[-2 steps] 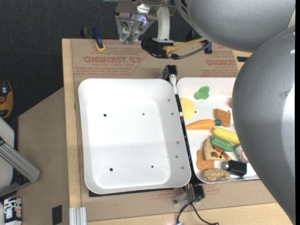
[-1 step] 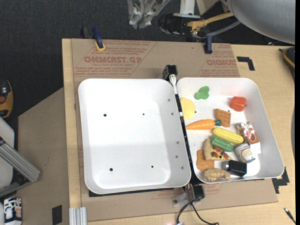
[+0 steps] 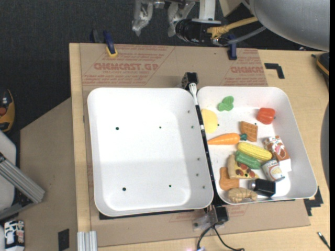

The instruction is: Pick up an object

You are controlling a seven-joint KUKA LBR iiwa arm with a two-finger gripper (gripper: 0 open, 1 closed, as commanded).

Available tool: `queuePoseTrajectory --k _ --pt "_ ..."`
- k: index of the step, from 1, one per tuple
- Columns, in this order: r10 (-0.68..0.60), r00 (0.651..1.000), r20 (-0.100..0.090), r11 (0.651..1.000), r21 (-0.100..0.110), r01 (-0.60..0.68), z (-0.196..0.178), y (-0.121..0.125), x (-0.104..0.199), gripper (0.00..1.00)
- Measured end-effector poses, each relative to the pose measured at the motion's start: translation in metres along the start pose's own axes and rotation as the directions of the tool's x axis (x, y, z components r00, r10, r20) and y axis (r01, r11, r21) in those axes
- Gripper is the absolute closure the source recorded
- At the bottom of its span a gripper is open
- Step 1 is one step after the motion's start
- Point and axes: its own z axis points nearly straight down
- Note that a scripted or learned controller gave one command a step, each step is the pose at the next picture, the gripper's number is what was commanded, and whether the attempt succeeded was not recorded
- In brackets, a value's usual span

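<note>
My gripper [image 3: 155, 24] hangs at the top of the view, beyond the far edge of the bench and well away from both bins. Its two pale fingers [image 3: 139, 21] stand apart, open, with nothing between them. The right bin [image 3: 296, 140] holds the toy food: a green piece [image 3: 226, 104], a red pepper [image 3: 266, 115], a yellow piece [image 3: 209, 120], a carrot [image 3: 224, 138], a waffle [image 3: 249, 130], a corn cob [image 3: 254, 150], a pizza slice [image 3: 238, 169], a small can [image 3: 272, 170], a black block [image 3: 265, 187] and a tan peanut shape [image 3: 241, 195].
The left bin [image 3: 146, 145] lies beside the right one, its white floor bare. Both sit on a brown cardboard sheet [image 3: 157, 64] held by blue clamps [image 3: 110, 43]. Aluminium framing [image 3: 18, 179] stands at the lower left.
</note>
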Motion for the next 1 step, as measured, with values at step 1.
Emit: queuePoseTrajectory --k 1 --pt "-0.002 1.0 -0.001 1.0 -0.005 0.002 -0.0114 0.0001 0.0009 1.0"
